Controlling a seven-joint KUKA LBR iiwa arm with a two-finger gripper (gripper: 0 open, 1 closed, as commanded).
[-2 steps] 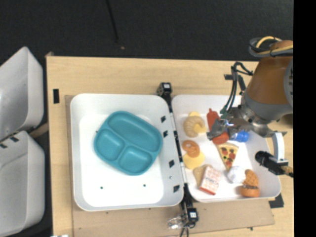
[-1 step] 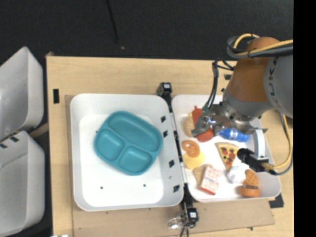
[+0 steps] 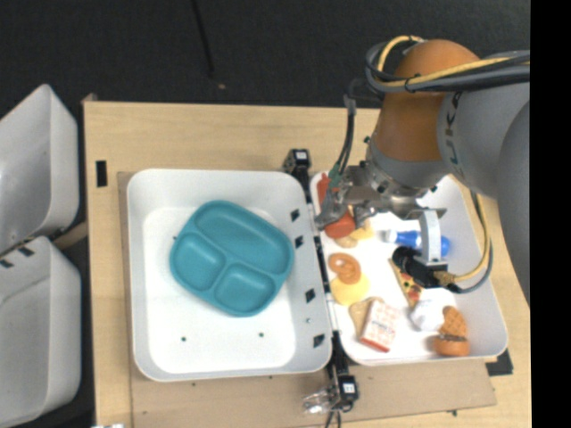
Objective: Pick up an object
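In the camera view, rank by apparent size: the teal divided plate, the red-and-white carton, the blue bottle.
1. teal divided plate, clearly largest.
2. red-and-white carton.
3. blue bottle, partly hidden by the arm, so its place below the carton is unsure.

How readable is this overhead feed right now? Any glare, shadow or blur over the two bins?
Camera view: lighting is even and soft, with no harsh glare on the white left bin; the teal divided plastic plate reads sharply. In the white right bin the small toy items look soft and low in detail, and the grey arm with its orange band covers that bin's upper part, with the gripper dim.
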